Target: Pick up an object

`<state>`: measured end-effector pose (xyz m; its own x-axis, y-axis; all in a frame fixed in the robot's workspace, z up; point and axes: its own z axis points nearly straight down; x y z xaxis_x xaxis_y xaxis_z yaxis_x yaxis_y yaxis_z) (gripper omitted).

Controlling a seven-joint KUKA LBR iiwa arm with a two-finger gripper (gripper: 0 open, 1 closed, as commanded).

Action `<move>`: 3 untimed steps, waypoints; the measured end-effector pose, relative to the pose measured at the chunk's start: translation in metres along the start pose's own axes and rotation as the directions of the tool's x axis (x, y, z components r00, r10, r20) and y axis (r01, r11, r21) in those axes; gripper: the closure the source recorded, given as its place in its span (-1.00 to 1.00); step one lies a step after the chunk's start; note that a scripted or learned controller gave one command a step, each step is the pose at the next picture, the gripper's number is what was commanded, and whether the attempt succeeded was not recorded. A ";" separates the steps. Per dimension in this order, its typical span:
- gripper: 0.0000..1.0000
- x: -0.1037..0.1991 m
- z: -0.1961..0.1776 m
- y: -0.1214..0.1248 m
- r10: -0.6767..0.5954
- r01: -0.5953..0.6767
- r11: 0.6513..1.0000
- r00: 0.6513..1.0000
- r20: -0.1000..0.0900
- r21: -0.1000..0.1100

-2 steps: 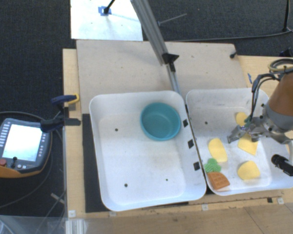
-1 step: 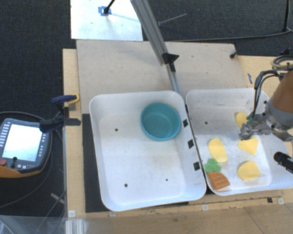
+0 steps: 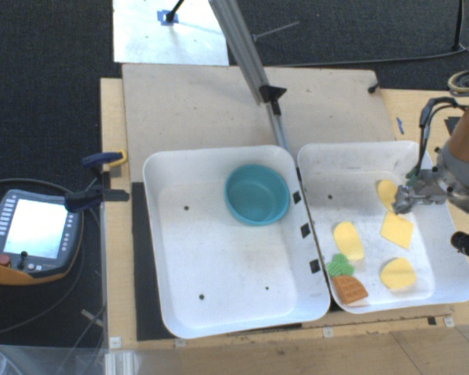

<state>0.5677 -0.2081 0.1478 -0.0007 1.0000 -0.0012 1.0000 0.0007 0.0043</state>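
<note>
The gripper [image 3: 404, 201] hangs low over the right bin [image 3: 352, 166], at the end of the grey arm [image 3: 463, 158] that comes in from the right edge. It is small and dark here, and I cannot tell how it is set or whether anything is caught in it.

Just beside it, on its upper left, a small yellow piece [image 3: 386, 192] lies on the bin floor, touching or nearly touching the tip. Directly below the gripper sits a flat yellow square piece [image 3: 397, 230], close but apart from it. Farther below, near the bin's lower rim, is a rounded yellow piece [image 3: 398, 273]. Down and to the left of the gripper lies a yellow oval piece [image 3: 348, 241]; below that, a small green object [image 3: 340, 266], and against it an orange waffle-patterned piece [image 3: 349, 289] at the bin's lower left corner.

Well to the left of the gripper, across the divide, the left bin [image 3: 211, 287] holds a teal bowl [image 3: 256, 194], upright, near its upper right corner. Far to the left, off the bench, a teach pendant [image 3: 33, 235] rests on the dark floor.
</note>
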 end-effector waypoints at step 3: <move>1.00 0.057 -0.124 -0.001 -0.005 0.005 1.000 1.000 -0.002 0.003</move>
<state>0.5663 -0.1511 0.2718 -0.0055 1.0000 0.0012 1.0000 0.0055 0.0012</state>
